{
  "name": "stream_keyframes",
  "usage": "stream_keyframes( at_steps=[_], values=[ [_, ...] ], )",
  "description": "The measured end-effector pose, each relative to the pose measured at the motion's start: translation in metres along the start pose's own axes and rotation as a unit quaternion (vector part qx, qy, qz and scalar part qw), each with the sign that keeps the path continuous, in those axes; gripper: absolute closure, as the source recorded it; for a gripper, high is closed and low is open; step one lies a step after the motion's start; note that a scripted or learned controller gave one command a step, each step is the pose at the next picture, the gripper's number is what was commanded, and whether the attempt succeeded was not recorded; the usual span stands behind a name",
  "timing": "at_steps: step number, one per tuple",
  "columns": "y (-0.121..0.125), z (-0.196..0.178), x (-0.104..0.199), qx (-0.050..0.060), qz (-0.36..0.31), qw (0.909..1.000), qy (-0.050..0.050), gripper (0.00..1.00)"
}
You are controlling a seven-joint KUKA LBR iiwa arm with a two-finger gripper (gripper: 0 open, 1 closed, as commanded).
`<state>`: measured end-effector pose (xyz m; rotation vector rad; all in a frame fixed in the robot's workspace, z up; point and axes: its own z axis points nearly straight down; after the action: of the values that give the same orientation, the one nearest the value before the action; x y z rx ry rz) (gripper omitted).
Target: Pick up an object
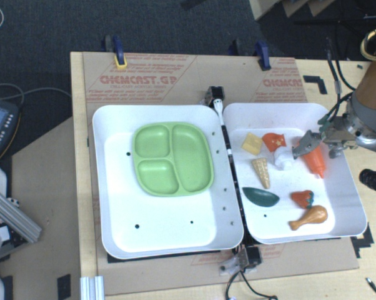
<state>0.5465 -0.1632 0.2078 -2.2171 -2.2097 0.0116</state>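
Since the carrot (315, 160) lies nearest the arm's side, I have the gripper (318, 144) just above it in the right bin (347, 192). Fingers look spread, gripping nothing I can see.

Pale green divided plate (173, 159) in a white bin (113, 230); yellow wedge (252, 144), red tomato (274, 140), orange carrot (315, 161), dark green leaf (261, 196), brown drumstick (310, 217)

You have a green 3-compartment plate (173, 159) lying flat in the left white bin (113, 227), and 2 blue clamps (118, 47) gripping the bench's far edge.
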Motion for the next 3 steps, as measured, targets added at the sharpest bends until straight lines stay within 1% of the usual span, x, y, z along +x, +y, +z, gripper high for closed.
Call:
stream_keyframes(
  at_steps=[1,2,3],
  values=[
    [0.003,-0.007,0.0,-0.007,-0.002,1.0,-0.001,0.0],
    [0.009,0.042,-0.007,-0.004,-0.001,1.0,-0.001,0.0],
    [0.002,0.102,-0.011,-0.004,-0.001,1.0,0.0,0.0]
  ],
)
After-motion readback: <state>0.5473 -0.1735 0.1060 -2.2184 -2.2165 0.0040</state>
